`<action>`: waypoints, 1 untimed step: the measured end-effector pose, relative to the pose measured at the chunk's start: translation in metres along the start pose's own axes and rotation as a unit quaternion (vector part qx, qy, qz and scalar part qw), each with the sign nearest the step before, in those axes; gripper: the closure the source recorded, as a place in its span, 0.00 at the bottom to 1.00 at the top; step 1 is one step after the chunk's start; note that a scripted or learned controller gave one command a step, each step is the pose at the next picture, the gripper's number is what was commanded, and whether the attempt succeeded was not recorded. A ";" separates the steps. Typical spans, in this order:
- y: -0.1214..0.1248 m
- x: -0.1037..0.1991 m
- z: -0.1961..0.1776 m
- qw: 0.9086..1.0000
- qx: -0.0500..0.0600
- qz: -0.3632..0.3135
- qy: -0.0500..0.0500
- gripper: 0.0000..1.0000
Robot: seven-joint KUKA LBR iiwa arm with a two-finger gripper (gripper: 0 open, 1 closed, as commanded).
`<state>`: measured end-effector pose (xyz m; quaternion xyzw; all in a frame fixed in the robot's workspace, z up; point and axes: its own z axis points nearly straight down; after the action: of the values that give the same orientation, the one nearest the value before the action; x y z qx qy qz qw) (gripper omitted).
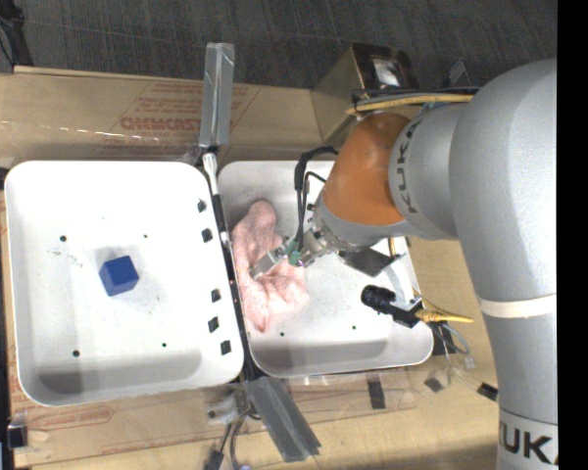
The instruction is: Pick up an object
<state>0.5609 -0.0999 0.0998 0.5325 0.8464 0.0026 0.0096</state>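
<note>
Grey arm (pixel 470 184) nearest lens, entering from right, orange band above wrist. Claw (pixel 277 260) low over left half of right bin (pixel 323 355), tip down on pink cloth (pixel 265 297); whether claw is apart or together cannot be told. Pink cloth lies crumpled along right bin's left wall, touching bin floor. Left bin (pixel 39 262) alongside, holding blue block (pixel 120 274) near its middle, well apart from claw. Cardboard (pixel 98 106) under far edge of both bins. Dark floor (pixel 176 8) beyond.
</note>
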 end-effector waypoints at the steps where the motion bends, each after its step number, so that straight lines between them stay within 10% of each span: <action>1: -0.012 0.002 0.000 1.000 0.000 0.028 0.003 0.00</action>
<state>0.5495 -0.1035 0.0994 0.5559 0.8312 0.0038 0.0071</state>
